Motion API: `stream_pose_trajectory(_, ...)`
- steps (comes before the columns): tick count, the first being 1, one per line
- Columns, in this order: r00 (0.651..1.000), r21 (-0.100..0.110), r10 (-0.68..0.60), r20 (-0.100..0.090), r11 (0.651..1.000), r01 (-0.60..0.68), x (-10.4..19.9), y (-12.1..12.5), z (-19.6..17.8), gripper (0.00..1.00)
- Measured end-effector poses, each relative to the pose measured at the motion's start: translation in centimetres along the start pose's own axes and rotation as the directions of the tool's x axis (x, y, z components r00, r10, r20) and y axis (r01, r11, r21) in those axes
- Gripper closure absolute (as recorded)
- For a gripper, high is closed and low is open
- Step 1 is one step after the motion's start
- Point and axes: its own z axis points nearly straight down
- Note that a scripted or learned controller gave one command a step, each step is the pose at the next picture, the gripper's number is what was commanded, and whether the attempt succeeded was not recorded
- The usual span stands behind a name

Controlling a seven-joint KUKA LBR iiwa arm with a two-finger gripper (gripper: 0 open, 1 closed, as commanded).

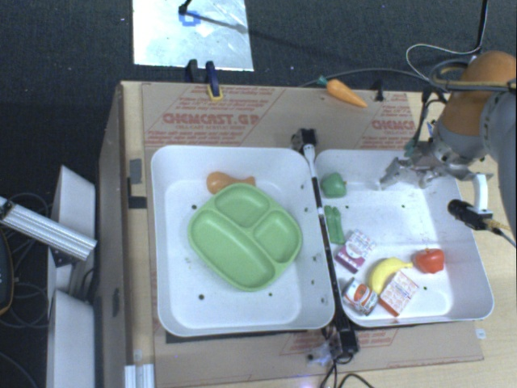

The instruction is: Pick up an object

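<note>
My gripper [409,174] hovers over the back right part of the right bin [477,297], fingers spread open with nothing between them. Below it in that bin lie a green pepper-like toy [333,186] at the back left, a green bar [333,224] along the left wall, a purple and white packet [355,251], a yellow banana [385,272], a red tomato [430,260], a red and white carton [399,293] and a small can [360,296]. All these objects rest in front of or to the left of the gripper, apart from it.
The left bin [174,217] holds a green divided plate [245,234] with an orange object [220,182] behind it. A toy carrot [347,93] lies on the cardboard behind the bins. A black part [468,212] hangs over the right bin's right rim.
</note>
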Motion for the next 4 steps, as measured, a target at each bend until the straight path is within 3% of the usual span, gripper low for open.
stream_pose_trajectory(1, 1.0, -0.002, 0.003, 0.003, 1.0, -0.003, -0.1, -1.4, 0.1, 0.0)
stream_pose_trajectory(2, 1.0, 0.003, 0.003, 0.0, 1.0, -0.003, -0.1, -0.1, 0.1, 0.0)
stream_pose_trajectory(4, 1.0, 0.003, 0.002, 0.0, 1.0, -0.002, -0.1, -0.1, 0.1, 0.0)
